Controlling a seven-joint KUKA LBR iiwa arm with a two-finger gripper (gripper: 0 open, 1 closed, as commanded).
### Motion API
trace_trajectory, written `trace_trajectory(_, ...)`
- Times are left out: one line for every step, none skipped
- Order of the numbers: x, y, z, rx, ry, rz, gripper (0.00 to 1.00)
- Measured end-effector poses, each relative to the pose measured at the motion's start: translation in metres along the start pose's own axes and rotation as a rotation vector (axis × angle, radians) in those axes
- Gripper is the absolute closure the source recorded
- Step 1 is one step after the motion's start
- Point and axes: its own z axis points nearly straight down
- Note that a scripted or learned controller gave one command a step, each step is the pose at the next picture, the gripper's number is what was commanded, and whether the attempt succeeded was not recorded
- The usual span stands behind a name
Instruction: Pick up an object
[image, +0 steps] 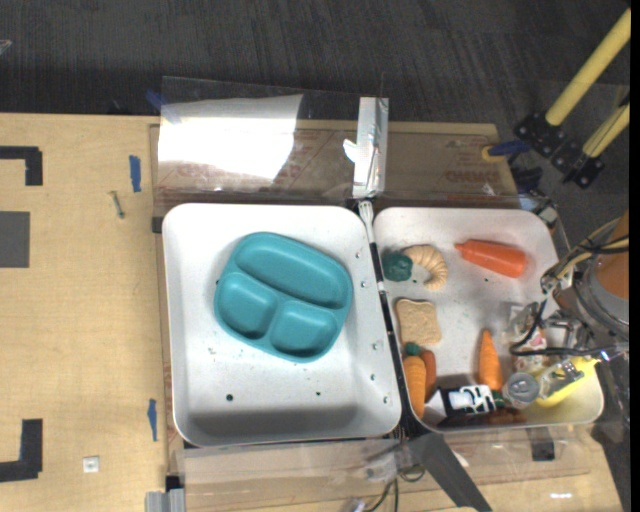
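The bench (70, 300) carries two white bins side by side. The left bin (185, 300) holds one big teal divided plate (283, 293), lying flat near its middle. The right bin (470, 300) is crowded with toy food. The arm (605, 290) comes in over that bin's right wall, and the gripper (535, 365) hangs low above the near right corner among loose cables. Whether the claw is released, clenched or grasping something cannot be told from here, as wires and clutter mask it. Nothing can be seen held in it, so the pick looks not yet done. The likeliest target is the yellow piece (572, 386) just beside the gripper, pressed against the bin's near right wall. It is pale yellow, smooth, small and partly hidden, so its shape is unclear. To pick it well, the claw should come straight down with room on both sides. It should close across the narrow width and stay off the wall, which could block one side. It should also miss the slim carrot (487, 360) and the black and white bottle (465, 400) close by. Farther off lie a large orange carrot (492, 257) near the far wall, a croissant (428, 266), a bread slice (418, 322), a second carrot (414, 375) by the left wall, and a small green piece (398, 266) touching the croissant.
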Motion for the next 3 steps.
trace_trajectory(-0.018,0.040,0.031,0.009,-0.010,0.036,0.00)
trace_trajectory(-0.158,0.019,-0.075,0.012,-0.016,-0.254,0.00)
trace_trajectory(-0.107,-0.022,0.031,0.008,-0.010,-0.025,0.00)
